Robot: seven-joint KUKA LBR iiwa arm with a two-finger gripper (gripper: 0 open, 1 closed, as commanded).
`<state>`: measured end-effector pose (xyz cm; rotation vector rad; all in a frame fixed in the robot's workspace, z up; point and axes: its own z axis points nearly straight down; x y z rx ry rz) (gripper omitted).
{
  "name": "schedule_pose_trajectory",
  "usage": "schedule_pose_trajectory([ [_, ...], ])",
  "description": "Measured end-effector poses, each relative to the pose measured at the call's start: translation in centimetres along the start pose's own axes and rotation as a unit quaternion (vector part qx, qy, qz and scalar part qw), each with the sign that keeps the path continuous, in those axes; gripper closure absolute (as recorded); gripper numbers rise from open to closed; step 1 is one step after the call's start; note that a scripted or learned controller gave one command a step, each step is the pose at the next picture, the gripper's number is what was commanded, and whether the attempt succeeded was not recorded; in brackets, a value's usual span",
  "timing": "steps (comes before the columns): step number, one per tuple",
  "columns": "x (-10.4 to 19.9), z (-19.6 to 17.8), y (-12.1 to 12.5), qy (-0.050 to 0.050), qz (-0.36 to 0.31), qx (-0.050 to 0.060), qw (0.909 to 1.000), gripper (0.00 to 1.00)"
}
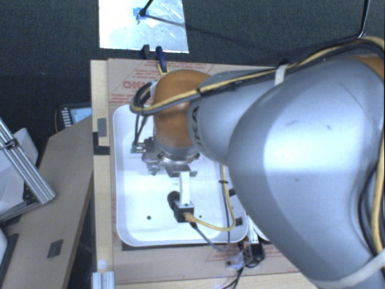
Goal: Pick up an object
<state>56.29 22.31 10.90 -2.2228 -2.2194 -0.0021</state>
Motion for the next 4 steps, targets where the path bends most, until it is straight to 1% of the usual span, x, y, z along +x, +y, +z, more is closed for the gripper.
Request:
schedule_pose_trajectory([
  [4,0.0,-4.2,0.2,0.001,0.003,-0.001,1.0,1.0],
])
